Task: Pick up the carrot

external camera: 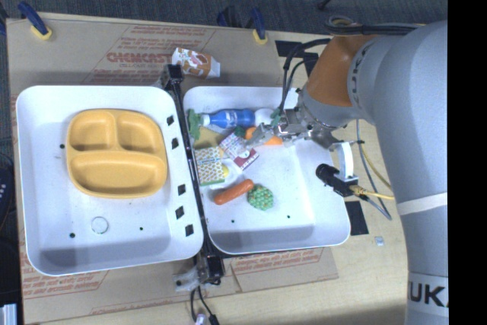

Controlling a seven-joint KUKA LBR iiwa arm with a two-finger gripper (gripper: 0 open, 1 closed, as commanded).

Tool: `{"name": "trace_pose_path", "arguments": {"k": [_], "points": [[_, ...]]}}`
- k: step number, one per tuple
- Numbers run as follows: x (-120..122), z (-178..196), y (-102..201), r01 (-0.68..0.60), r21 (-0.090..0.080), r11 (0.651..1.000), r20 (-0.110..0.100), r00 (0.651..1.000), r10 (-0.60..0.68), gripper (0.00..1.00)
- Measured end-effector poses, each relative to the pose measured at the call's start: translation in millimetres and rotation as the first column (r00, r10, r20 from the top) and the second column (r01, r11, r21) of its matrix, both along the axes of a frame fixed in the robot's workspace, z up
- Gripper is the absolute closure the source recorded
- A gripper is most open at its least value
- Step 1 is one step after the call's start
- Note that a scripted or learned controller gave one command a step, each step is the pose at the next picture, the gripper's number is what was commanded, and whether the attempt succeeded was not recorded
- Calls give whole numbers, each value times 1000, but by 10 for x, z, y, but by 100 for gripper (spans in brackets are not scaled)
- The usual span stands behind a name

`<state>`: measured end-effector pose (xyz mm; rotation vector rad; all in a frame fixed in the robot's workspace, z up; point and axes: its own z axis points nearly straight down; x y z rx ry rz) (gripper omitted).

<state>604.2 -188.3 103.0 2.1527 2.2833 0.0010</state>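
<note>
The carrot (233,192) is seen lying in the right bin (304,228), toward its near-left part, tilted, with a green broccoli-like piece (261,198) just beside it on the right and a flat packet (210,166) just behind it. Farther back, a blue bottle (230,118) lies along the bin's far wall. The arm (365,80) is bent in from the right, and its end effector (268,132) is lowered near the far clutter, well apart from the carrot; whether it is clenched or released cannot be told. A yellow divided tray (116,151) rests in the left bin (46,240).
</note>
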Motion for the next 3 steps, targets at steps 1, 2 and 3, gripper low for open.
{"name": "trace_pose_path", "arguments": {"k": [1,2,3], "points": [[258,-52,143,-24,1,1000,-2,1000,24,0],[269,59,149,-30,1,1000,-3,1000,30,100],[420,1708,137,216,1,976,-5,976,-216,100]]}}
